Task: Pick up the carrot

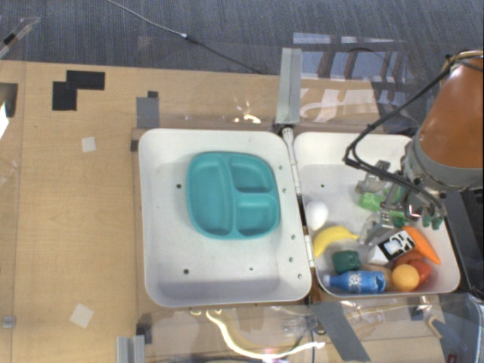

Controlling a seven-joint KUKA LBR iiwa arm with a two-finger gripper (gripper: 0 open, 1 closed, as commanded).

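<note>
The carrot [424, 245] is an orange tapered piece lying at the right side of the right bin [333, 153], pointing toward the bin's right wall. My gripper [380, 227] hangs low over that bin, just left of the carrot and above a black-and-white tag [396, 244]. The carrot lies apart from the gripper, resting among other items. The arm's orange band and grey wrist [446, 138] hide the bin's far right corner.
Around the carrot lie a yellow banana [333, 239], a white egg [316, 215], a dark green item [347, 261], a blue bottle [357, 281], an orange fruit [406, 277] and a green piece [371, 200]. A teal divided plate [231, 195] sits in the left bin [162, 263].
</note>
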